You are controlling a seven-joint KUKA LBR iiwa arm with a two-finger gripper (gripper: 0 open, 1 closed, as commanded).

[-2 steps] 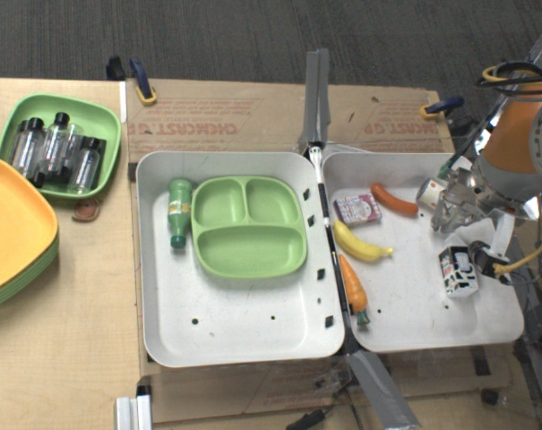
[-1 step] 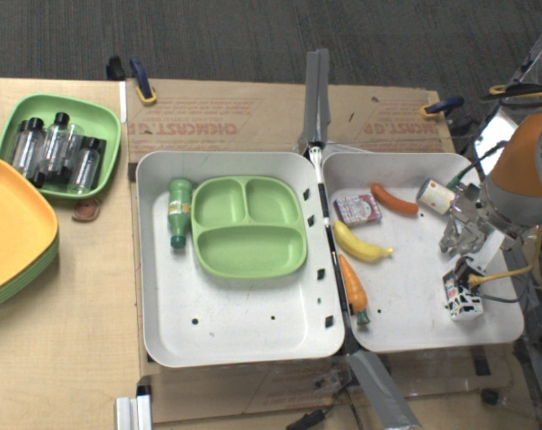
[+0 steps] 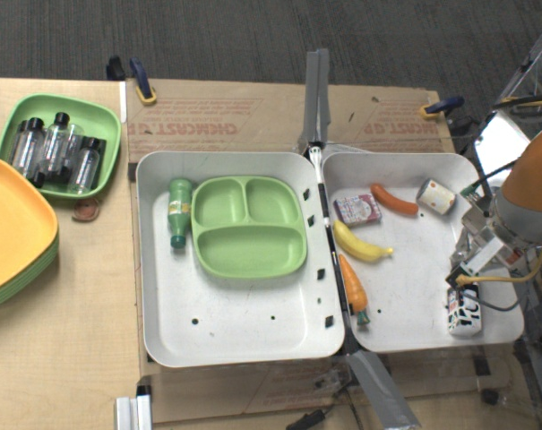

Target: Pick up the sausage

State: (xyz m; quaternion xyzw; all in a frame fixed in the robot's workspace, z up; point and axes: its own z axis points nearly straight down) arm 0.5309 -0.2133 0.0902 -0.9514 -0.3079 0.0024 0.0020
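The sausage (image 3: 394, 200), a short orange-red link, lies slanted near the back of the right bin (image 3: 414, 276). It sits between a pink packet (image 3: 357, 209) and a white cylinder (image 3: 436, 196). My gripper (image 3: 468, 265) hangs over the right side of that bin. It is well to the right of the sausage and nearer the front, just above a black-and-white cow-patterned carton (image 3: 464, 313). Nothing shows between it and the sausage but bare bin floor.
A banana (image 3: 362, 245) and a carrot (image 3: 353, 285) lie along the right bin's left side. The left bin (image 3: 235, 321) holds a green divided plate (image 3: 249, 227) and a green bottle (image 3: 179, 211). A green tray of bottles (image 3: 59, 146) and orange plates (image 3: 11, 236) sit far left.
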